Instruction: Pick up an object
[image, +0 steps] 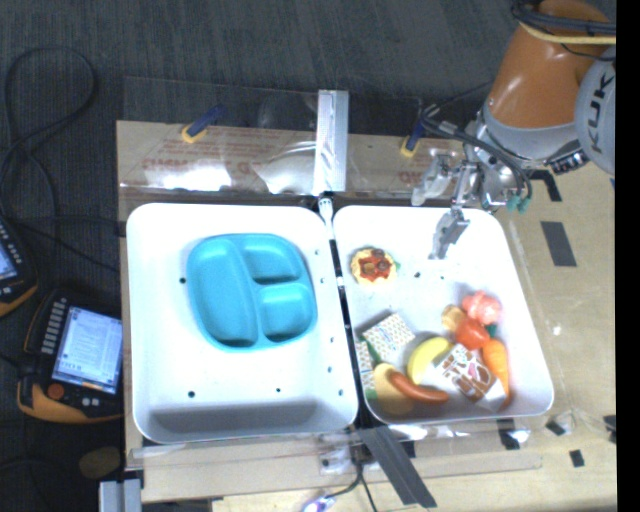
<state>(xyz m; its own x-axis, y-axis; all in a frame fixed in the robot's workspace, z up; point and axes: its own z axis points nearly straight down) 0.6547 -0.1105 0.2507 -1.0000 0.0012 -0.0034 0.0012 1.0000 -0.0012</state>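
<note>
At the right bin's (520, 290) near edge lies a heap of toy food (445, 370), likely light, stiff plastic, smooth and crowded, so awkward to take. Farther back, alone near the divider, the small pizza (374, 265) offers graspable edges. At the far edge hangs the tool (447, 232), carrying nothing.

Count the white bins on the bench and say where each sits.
2. The left bin holds a blue divided tray; the right bin holds a pile of toy food.

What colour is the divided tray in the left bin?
Light blue; the divided tray shows clearly in the camera view.
</note>
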